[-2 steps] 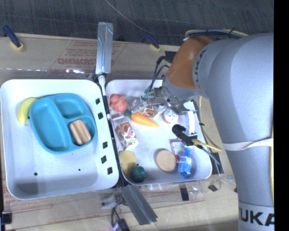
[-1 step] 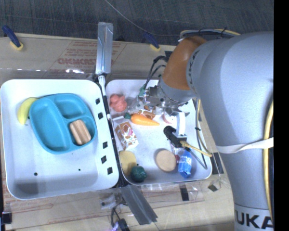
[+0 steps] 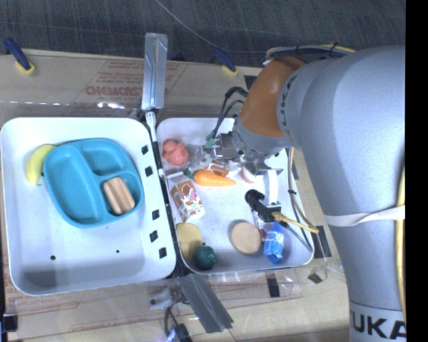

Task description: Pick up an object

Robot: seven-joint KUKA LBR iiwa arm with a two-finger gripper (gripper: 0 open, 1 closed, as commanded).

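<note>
Big grey arm w/ orange band [image 3: 267, 102] hangs over the right shallow white bin [image 3: 299, 255]. Gripper [image 3: 225, 152] sits just above the orange plastic carrot [image 3: 214, 179], near the pink ball [image 3: 174, 151]. Jaw state: can't tell. Best approach imo: centre over carrot, straddle its narrow width, descend straight.

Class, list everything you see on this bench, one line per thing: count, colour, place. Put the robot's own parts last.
Bins: two, white, side by side on the bench.
Divided plate: one, blue, left bin.
Bread roll: one, tan, in the plate's lower right compartment.
Banana: one, yellow, left bin, tucked beside the plate's left edge.
Peach: one, pink, right bin, top left.
Carrot: one, orange, right bin, near the gripper.
Snack packet: one, red and white, right bin.
Round biscuit: one, tan, right bin, bottom.
Dark green ball: one, right bin, bottom edge.
Arm: one, grey with orange band, over right bin.
Gripper: one, above the carrot.
</note>
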